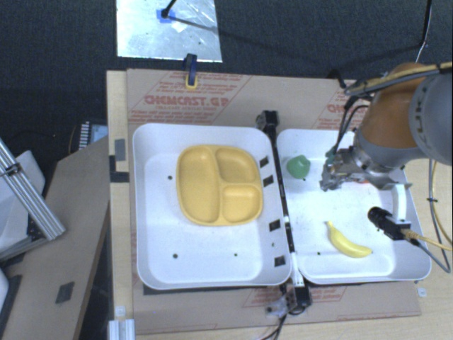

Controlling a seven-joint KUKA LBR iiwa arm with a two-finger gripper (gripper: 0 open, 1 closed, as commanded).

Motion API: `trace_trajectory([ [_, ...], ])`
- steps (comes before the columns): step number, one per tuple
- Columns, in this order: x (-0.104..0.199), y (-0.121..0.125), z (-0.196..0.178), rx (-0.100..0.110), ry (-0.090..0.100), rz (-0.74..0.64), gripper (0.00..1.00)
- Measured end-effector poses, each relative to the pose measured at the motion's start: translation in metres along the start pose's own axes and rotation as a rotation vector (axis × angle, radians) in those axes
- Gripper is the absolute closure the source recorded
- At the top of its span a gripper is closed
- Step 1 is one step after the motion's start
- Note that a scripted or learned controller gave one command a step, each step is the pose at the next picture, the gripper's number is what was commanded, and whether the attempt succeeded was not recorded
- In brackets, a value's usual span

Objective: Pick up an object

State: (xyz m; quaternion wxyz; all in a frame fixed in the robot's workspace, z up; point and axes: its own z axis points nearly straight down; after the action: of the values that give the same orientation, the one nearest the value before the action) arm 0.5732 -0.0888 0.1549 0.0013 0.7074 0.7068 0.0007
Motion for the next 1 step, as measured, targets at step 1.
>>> trace_trajectory([
  [1, 0.0037, -0.001, -0.0634, -0.005, 0.0, -0.005, 1.0],
])
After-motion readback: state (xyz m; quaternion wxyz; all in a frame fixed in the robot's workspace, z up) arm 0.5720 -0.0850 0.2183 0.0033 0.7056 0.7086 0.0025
